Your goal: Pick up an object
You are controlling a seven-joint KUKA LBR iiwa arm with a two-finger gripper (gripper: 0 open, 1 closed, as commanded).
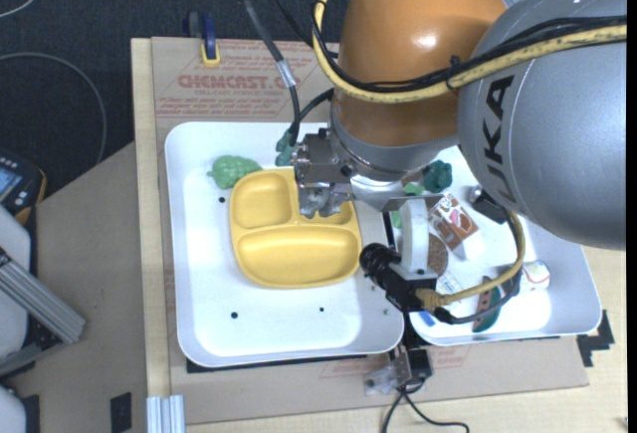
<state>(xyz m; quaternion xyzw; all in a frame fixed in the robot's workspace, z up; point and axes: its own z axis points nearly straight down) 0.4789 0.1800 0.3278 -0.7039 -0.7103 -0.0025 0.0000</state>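
Looking down from the fixed camera above the bench [100, 222]: reaches in from the right with the grey arm [557, 112] and its orange band, and sets the metal pincer [318, 192] low inside the left shallow white bin [269, 322], directly over the upper right compartment of the yellow divided plastic tray [289, 257]. Cannot tell whether it is touching the tray's rim or just above it, nor whether the pincer is wide or narrow from this slant; nothing seen clamped in it. Puts the likeliest target, the tray, in the middle of the left bin, with a crumpled green lump [234, 169] just beside its upper left corner. Leaves the right shallow white bin [567, 307] largely behind the arm, with a brown, white and red packet [453, 222] and a teal scrap [438, 174] showing near the wrist. Reads as the descent or closing step of 1 grasp try, with no lift begun. Calls next for a firm close on the tray's thin raised wall between the 2 compartments, then a straight, slow rise. Risks a slip off the smooth plastic, or a tilt of the wide tray once hung from 1 edge.
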